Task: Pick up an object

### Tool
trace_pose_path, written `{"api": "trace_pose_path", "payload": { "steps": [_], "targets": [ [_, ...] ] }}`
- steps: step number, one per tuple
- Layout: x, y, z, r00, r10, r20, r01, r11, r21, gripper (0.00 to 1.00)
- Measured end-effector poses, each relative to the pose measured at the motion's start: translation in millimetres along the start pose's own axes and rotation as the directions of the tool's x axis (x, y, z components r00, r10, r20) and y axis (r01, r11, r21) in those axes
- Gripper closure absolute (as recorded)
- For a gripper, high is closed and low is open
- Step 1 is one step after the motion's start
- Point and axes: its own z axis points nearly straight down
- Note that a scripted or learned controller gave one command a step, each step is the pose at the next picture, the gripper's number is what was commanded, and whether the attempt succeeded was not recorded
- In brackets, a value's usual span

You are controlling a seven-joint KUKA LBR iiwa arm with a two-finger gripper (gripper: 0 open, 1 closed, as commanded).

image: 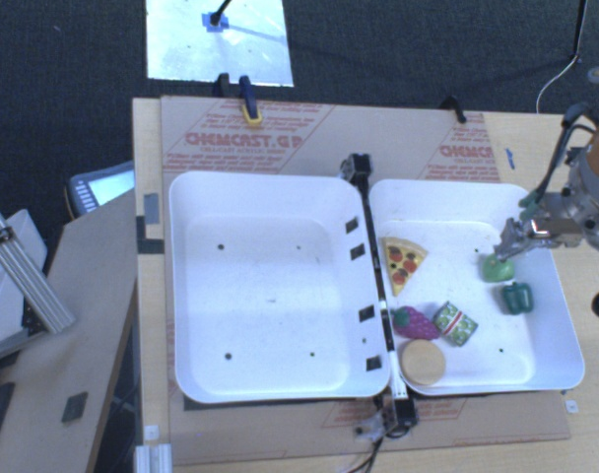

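Observation:
The right bin (447, 197) holds several small toys. A pizza slice (403, 261) lies near the divider. In front of it sit a purple grape bunch (415, 321), a green and white can (455, 323) and a tan round disc (424, 362). Toward the bin's right side are a light green lump (497, 268) and a dark green pepper (516, 298). My gripper (508, 246) reaches in from the right and hangs low, its tip right at the top of the light green lump. I cannot tell whether it touches or grips the lump.
The left bin (186, 264) stands beside the right one, with a black clipped divider (370, 264) between them. Cardboard (280, 136) lies under both bins. A cable (551, 180) hangs by the arm at the right.

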Motion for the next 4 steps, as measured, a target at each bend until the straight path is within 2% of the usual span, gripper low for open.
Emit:
{"api": "trace_pose_path", "payload": {
  "steps": [1,2,3,4],
  "targets": [
    [42.9,44.7,-184.4,1.0,0.004,0.002,-0.004,1.0,-0.005,1.0],
    [71.2,41.1,7.2,1.0,0.01,-0.001,-0.01,0.999,0.031,1.0],
    [170.2,37.6,-78.7,1.0,-0.001,-0.004,0.001,1.0,0.008,1.0],
    [242.3,7.8,-112.4,1.0,0.001,-0.004,-0.001,1.0,0.013,1.0]
  ]
}}
